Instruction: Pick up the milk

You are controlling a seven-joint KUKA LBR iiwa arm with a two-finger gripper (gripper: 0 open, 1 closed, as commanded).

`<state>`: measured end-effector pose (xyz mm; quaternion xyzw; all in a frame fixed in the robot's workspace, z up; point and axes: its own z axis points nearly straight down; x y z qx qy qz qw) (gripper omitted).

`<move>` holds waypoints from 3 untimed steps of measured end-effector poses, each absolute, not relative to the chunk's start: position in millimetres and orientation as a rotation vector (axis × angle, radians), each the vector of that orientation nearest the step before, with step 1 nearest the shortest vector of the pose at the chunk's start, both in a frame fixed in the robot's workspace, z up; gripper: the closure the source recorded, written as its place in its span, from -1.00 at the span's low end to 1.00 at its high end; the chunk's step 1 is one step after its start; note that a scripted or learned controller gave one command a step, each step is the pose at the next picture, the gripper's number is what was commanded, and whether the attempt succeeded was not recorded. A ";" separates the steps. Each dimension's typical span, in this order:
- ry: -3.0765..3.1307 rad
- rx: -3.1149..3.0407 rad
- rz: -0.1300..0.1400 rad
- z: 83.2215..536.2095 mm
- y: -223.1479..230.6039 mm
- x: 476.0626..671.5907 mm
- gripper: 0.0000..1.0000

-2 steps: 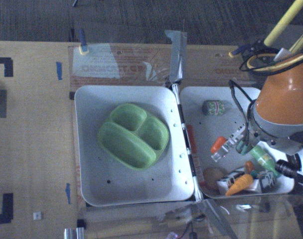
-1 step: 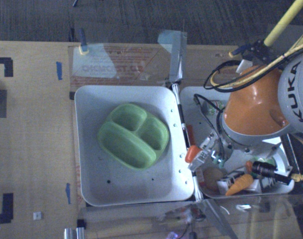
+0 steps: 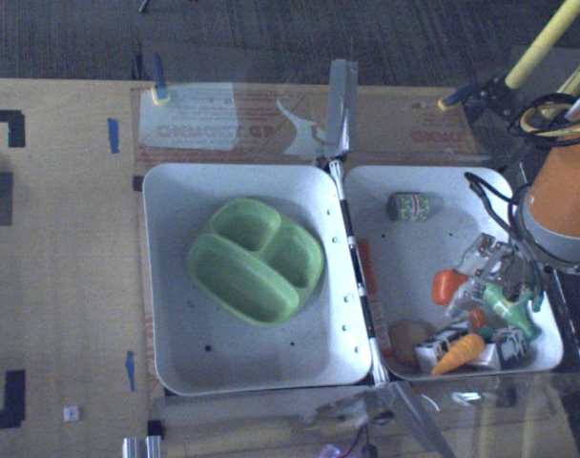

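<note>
The milk (image 3: 431,353), a white carton with dark patches, lies on its side by the front wall of the right bin (image 3: 404,256). An orange carrot (image 3: 460,352) lies across it and hides its middle. My gripper (image 3: 484,273) hangs over the right half of that bin, above and to the right of the milk. It sits next to a small red-orange item (image 3: 445,285) and apart from the carton. The grey arm with its orange band (image 3: 560,194) comes in from the right.
A green bottle (image 3: 512,310) lies just right of the gripper. A brown rounded item (image 3: 408,333) rests left of the milk, and a grey-green can (image 3: 410,206) sits at the bin's back. The left bin (image 3: 176,351) holds a green divided plate (image 3: 256,260). Cables run along the right bin's far corner.
</note>
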<state>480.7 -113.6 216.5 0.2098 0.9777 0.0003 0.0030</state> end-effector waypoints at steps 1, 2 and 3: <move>3.059 0.658 0.003 227.1 -113.2 482.4 1.00; 3.136 0.137 0.003 199.1 -3.1 480.3 1.00; 3.133 0.227 0.003 184.9 -27.5 480.0 1.00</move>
